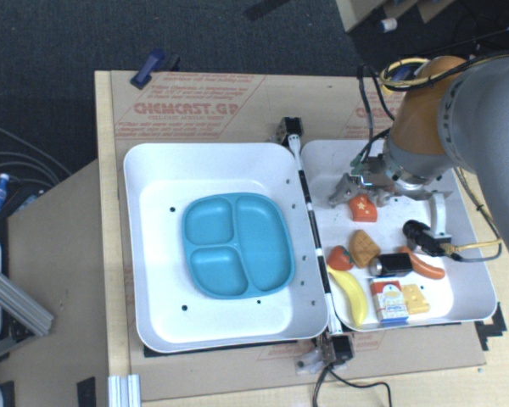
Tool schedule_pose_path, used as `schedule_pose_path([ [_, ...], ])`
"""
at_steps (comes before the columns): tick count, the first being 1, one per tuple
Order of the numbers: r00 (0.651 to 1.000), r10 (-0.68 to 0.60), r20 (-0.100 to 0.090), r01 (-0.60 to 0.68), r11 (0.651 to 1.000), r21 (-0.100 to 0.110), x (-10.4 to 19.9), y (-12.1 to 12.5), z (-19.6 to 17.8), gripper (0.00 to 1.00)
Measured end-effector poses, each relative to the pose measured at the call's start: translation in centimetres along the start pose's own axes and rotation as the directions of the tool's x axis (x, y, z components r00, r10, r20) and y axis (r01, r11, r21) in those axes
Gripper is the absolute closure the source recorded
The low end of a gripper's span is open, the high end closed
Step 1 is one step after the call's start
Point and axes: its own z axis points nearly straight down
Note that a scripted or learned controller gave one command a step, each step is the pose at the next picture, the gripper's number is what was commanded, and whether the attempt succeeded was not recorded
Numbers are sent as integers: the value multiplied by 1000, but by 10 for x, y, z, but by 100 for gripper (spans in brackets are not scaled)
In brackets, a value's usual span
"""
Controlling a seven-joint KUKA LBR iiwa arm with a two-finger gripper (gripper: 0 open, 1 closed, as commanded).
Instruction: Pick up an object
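The gripper (360,185) is seen low over the far part of the right bin (479,299); whether it is released or clenched cannot be told. The small orange-red wedge (364,209) lies just near of it, on the bin floor, short and blocky, without a marked long axis
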Motion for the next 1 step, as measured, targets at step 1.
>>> schedule_pose_path([
  [1,1000,-1,1,1,1000,-1,0,0,-10,100],
])
